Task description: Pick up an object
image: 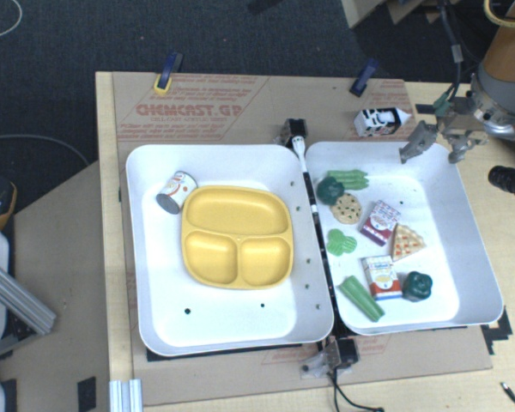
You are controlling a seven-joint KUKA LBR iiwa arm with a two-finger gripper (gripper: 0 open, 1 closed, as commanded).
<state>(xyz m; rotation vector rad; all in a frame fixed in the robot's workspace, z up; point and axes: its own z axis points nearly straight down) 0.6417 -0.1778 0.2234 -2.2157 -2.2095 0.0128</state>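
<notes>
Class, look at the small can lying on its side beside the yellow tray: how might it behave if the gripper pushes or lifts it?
The can lies on its side, so a push would probably roll it. Its curved wall may slip between fingers. Small toy-like size suggests it is light.

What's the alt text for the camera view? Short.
Robot gripper open, holding nothing, above the far right corner of the right bin, which holds toy foods including a cookie and pizza slice. The left bin holds a yellow divided tray and a small can.
</notes>
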